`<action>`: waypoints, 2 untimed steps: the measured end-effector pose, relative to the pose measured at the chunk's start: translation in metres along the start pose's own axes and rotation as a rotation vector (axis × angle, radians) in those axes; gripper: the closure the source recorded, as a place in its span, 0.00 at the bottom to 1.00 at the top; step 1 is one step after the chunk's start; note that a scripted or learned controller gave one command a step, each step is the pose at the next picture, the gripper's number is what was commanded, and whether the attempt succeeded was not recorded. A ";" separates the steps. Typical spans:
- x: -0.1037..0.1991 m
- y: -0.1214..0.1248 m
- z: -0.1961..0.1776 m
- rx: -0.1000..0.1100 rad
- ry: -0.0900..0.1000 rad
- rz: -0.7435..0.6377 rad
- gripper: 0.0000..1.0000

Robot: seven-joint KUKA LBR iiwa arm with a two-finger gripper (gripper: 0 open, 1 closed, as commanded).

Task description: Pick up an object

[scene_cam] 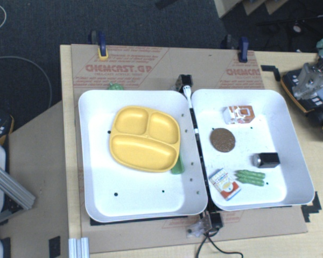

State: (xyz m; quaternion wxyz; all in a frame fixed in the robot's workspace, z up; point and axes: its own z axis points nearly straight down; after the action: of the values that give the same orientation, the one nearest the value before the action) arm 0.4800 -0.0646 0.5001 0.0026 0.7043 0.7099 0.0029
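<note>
The small black block (266, 159), right of the brown disc (223, 140), looks light and rigid; grip its flat sides; pincer (312, 82) state: cannot tell

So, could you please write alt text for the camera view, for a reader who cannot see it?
Two white bins sit side by side on a bench: the left bin holds a yellow divided plate, the right bin a brown disc, two small cartons, a black block and green beans. The robot arm waits at the right edge.
</note>
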 end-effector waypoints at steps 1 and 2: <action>0.052 0.000 -0.038 0.000 0.001 0.001 1.00; 0.049 0.001 -0.046 0.001 -0.001 0.007 1.00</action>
State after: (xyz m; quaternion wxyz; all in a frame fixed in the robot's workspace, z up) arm 0.4802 -0.0158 0.5465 0.0027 0.7068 0.7074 0.0022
